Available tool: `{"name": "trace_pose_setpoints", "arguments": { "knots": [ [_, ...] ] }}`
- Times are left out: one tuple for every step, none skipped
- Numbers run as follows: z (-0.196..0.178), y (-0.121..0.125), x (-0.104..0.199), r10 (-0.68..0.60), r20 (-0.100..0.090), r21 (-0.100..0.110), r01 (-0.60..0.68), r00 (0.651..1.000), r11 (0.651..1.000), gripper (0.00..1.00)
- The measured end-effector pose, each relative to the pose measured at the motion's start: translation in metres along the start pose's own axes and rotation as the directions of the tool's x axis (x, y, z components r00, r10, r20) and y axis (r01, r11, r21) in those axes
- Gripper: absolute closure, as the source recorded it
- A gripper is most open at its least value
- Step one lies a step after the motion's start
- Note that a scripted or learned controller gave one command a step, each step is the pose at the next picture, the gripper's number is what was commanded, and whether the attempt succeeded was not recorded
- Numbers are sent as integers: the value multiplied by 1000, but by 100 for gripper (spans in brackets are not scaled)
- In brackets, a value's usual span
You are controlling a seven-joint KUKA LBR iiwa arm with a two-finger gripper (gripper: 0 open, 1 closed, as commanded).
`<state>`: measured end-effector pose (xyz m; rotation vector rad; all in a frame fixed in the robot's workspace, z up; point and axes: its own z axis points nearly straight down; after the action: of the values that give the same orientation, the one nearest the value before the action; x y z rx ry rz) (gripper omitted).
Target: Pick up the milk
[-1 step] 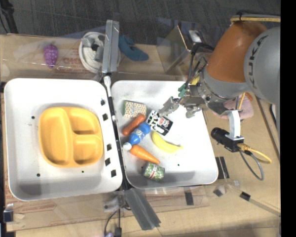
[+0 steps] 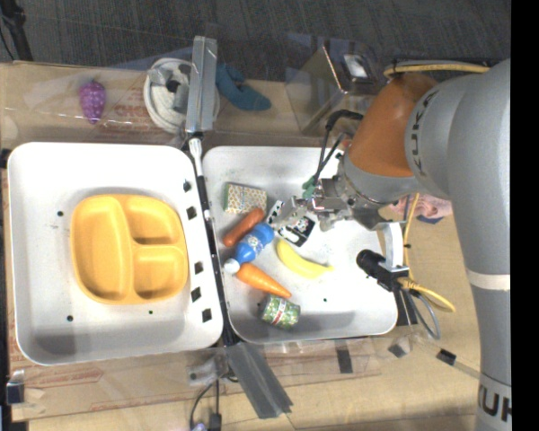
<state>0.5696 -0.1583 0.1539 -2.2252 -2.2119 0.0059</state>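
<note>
In the right bin (image 2: 368,317), crowded clutter. Could not tell if the gripper (image 2: 296,221) was apart or together. Risked catching the banana (image 2: 301,260) or carrot (image 2: 242,226), crowding the milk (image 2: 251,245).

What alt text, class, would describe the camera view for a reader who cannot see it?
A grey arm's end effector hangs over the right bin, above a banana, two carrots, a blue bottle, a green can and a patterned box. The left bin holds a yellow divided tray.

In the right bin (image 2: 359,317), the milk (image 2: 251,245) is lying centrally, a banana (image 2: 301,260) sitting at its three o'clock, a carrot (image 2: 262,279) at five.
</note>
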Motion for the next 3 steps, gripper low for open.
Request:
{"name": "trace_pose_setpoints", "arguments": {
  "knots": [
    [63,17,-15,139,-1,1,-139,990,990,0],
    [61,88,-2,195,-1,-3,-195,981,981,0],
    [50,89,1,185,-1,-1,-185,983,983,100]
  ]
}}
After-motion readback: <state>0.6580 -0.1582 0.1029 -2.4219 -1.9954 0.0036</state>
